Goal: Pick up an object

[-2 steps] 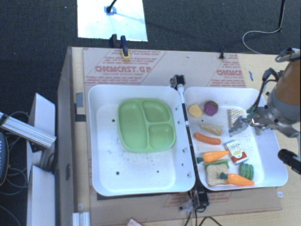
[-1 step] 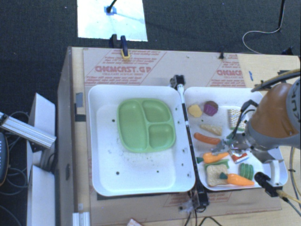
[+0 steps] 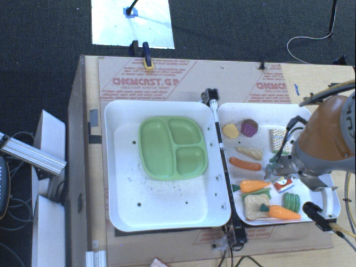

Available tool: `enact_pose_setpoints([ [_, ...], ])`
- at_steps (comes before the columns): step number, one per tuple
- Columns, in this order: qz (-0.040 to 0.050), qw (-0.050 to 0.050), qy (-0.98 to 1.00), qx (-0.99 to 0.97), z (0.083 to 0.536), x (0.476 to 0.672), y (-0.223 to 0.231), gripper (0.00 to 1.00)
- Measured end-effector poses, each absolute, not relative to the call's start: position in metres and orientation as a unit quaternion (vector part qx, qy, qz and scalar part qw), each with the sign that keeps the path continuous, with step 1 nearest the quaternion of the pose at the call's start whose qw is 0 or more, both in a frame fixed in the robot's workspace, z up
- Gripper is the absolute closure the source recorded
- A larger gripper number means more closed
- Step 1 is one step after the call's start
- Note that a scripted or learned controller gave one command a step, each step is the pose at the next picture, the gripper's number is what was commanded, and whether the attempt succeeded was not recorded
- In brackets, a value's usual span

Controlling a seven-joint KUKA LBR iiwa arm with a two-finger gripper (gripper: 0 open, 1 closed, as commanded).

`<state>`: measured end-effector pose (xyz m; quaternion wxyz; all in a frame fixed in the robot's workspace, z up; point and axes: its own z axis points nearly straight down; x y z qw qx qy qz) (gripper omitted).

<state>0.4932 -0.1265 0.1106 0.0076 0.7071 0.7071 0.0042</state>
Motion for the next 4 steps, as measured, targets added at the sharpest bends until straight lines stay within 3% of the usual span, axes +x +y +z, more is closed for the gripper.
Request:
enact_pose_setpoints([
  [1,0.0011,0.001,0.708,0.706,0.185,0.519,-0.069,1.0],
  [2,0.0008,0.001,0.708,0.706,0.185,0.519,-0.069,0.0],
  [3,0.0004,0.001,0.708,0.706,0.084,0.587,-0.099,0.0],
  [4,0.0001,0.0,0.709,0.706,0.084,0.582,-0.083,0.0],
])
